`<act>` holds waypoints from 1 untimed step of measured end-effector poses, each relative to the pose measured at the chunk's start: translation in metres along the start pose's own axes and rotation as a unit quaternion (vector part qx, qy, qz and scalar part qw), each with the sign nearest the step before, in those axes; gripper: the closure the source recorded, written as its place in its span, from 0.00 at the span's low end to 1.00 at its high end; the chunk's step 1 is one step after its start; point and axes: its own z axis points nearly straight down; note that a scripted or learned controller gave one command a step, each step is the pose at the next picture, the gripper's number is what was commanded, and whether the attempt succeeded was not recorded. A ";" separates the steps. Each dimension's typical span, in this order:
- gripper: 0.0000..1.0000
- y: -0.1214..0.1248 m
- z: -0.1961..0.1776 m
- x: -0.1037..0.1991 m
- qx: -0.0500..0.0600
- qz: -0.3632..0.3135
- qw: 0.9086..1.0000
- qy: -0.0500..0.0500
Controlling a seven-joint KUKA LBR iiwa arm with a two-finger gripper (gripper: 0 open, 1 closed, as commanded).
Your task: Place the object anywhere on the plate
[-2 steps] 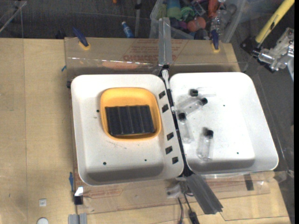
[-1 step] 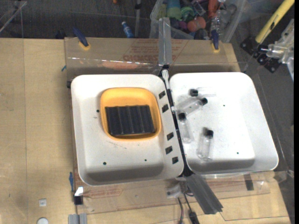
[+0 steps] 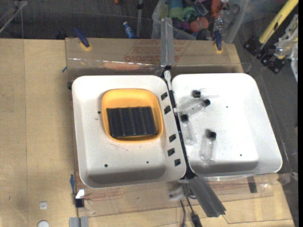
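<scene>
While the two white bins sit side by side on the wooden bench (image 3: 33, 126), the left bin (image 3: 87, 126) holds an orange plate (image 3: 130, 94) set a little far of its middle. A dark ridged block (image 3: 131, 121) lies flat on that plate, its long side running left to right, covering most of the plate's floor and leaving the orange rim bare all round. The right bin (image 3: 246, 122) carries several small clear vials with black caps in its left half: one vial (image 3: 196, 106) lies slantwise toward the far side, another (image 3: 207, 144) lies nearer, and a third (image 3: 185, 126) lies close to the wall shared with the left bin. Black tabs run along that shared wall. Beyond the bins, at the far edge, stands a clear tub of coloured toys (image 3: 199, 6). Whether the claw is spread or pressed together cannot be told.
</scene>
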 end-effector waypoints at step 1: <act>1.00 -0.001 -0.006 -0.003 -0.001 -0.148 0.989 0.000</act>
